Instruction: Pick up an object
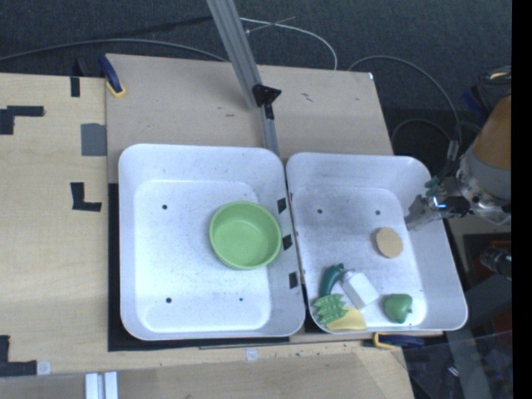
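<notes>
The gripper hovers over the right bin's right rim; whether its jaws are open is unclear. Nearest, a tan disc lies flat and could slip free.

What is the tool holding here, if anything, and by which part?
Nothing is seen held. The tool sits over the right bin's right rim, apart from the tan disc lying on the bin floor.

One fixed overhead view, slanted down over both bins
</notes>
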